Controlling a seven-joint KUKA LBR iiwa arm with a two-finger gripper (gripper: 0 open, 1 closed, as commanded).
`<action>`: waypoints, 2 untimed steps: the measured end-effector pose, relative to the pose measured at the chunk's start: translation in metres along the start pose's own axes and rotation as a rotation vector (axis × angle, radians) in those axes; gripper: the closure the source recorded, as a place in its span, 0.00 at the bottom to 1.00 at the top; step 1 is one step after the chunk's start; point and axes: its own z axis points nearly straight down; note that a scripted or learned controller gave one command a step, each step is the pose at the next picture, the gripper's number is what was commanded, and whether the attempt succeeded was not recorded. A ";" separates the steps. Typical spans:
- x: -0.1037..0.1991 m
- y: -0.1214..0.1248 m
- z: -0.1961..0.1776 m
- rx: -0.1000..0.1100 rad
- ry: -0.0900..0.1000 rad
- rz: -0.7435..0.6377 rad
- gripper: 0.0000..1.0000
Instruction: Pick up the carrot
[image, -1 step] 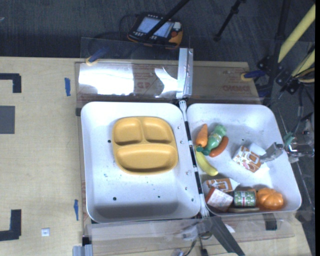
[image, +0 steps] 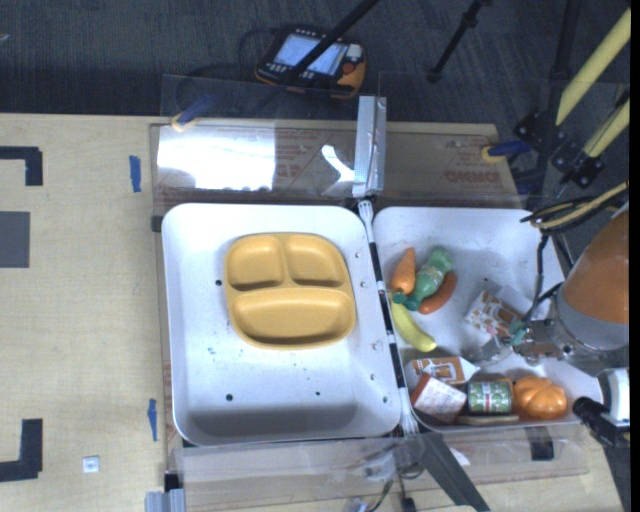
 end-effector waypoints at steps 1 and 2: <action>-0.001 0.001 -0.011 -0.004 -0.002 0.003 1.00; 0.060 0.001 -0.216 0.005 -0.001 0.133 1.00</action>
